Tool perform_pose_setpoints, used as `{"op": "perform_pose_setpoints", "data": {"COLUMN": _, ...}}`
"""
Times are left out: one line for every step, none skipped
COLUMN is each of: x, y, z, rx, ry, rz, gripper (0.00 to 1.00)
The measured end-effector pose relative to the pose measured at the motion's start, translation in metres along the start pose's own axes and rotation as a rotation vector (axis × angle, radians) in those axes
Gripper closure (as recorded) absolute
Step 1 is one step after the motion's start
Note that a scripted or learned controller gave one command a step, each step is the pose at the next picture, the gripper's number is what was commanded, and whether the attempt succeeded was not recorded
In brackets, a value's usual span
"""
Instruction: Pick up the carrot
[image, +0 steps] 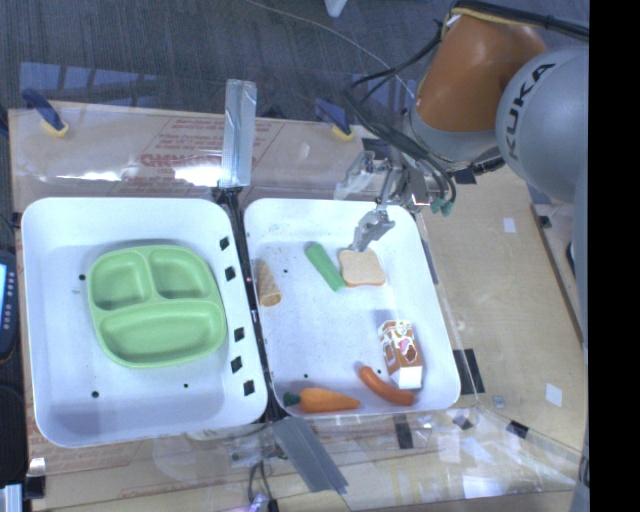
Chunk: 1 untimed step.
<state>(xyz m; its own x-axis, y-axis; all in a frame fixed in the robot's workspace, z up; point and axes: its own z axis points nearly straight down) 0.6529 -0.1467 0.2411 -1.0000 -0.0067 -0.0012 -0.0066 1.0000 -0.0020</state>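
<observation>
The carrot lies along the front edge of the right bin, beside a sausage and a small carton; the gripper hangs near the back of that bin, just above a slice of bread, well apart from the carrot, and whether it is clenched I cannot tell; a green stick lies beside the bread; the left bin holds a green tray.
</observation>
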Motion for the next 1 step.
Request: {"op": "perform_pose_setpoints", "data": {"x": 0.0125, "y": -0.0145, "z": 0.1506, "rx": -0.002, "ry": 0.003, "rz": -0.004, "gripper": 0.0}}
